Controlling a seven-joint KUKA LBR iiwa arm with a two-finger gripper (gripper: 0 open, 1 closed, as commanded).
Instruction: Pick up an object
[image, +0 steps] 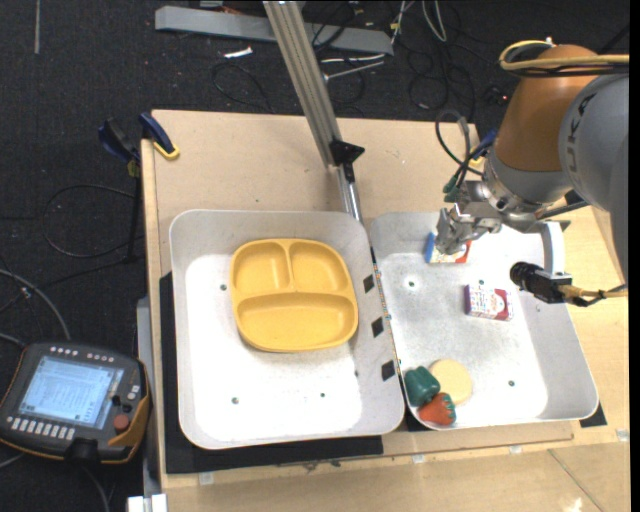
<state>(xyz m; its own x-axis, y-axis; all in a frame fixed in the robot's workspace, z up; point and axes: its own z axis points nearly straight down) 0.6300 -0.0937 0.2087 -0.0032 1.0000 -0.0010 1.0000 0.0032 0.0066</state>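
Gripper (452, 240) low over blue-and-orange item (446, 252) by right bin's (560, 375) far wall — spread or pinching, impossible to tell; likely slip against wall.

A teach pendant (70, 400) with a lit screen lies on the dark floor (70, 200) left of the bench (250, 160), near blue-and-yellow clamps (140, 140), with cables (400, 60) at the far side.

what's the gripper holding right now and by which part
It cannot be told. The gripper is down at a small blue and red object near the right bin's back edge, but no grasp is visible.
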